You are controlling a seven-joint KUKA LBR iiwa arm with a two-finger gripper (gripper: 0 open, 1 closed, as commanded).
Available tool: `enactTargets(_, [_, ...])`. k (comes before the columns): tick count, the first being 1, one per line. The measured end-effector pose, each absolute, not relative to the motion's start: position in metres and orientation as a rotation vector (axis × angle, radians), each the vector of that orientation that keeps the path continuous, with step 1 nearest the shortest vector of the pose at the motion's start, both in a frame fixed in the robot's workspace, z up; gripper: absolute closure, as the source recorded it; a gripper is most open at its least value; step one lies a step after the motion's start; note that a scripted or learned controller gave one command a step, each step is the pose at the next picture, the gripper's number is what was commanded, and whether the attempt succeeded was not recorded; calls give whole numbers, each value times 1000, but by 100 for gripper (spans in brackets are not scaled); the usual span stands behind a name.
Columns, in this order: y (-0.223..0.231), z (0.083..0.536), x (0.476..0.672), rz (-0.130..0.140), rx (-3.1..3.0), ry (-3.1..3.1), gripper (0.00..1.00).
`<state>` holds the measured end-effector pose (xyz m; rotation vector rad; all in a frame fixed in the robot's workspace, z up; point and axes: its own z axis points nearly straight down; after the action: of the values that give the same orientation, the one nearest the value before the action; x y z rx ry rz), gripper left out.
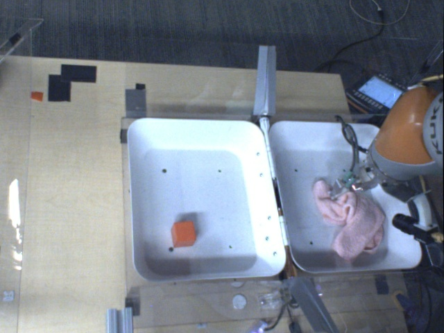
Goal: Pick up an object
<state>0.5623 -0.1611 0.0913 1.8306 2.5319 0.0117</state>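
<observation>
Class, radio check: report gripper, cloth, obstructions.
Gripper down at pink cloth in right bin. Grasp unconfirmed. Orange block alone in left bin. No obstructions.

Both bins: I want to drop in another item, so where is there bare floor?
The left bin is mostly bare: everything above and right of the orange block near its front left. In the right bin, the floor left of the pink cloth, along the divider, is free. Its right half is crowded by cloth and the gripper.
</observation>
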Motion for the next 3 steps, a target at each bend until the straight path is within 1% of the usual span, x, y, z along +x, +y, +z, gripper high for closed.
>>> enactTargets(1, [-127,92,550,13,1759,2579,0])
enactTargets(2, [-127,92,550,13,1758,2580,0])
enactTargets(3, [-126,104,553,20,1752,2574,100])
